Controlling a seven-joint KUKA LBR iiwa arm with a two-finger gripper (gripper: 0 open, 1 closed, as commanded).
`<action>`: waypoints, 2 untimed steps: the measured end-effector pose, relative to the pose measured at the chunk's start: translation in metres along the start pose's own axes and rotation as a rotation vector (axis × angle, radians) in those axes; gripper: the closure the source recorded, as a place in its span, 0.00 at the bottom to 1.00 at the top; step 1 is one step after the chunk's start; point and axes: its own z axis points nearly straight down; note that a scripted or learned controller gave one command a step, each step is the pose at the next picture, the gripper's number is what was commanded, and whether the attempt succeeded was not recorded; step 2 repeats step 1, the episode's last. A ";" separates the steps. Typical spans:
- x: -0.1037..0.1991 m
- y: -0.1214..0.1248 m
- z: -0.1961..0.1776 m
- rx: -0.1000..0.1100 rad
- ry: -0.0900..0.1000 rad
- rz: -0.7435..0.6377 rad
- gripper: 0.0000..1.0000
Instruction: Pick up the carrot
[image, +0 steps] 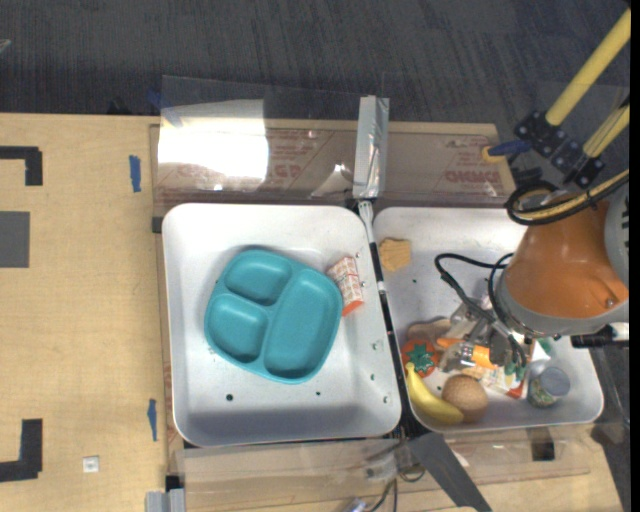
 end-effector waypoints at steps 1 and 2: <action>-0.014 0.067 -0.076 0.007 0.049 0.033 1.00; -0.014 0.067 -0.076 0.007 0.049 0.033 1.00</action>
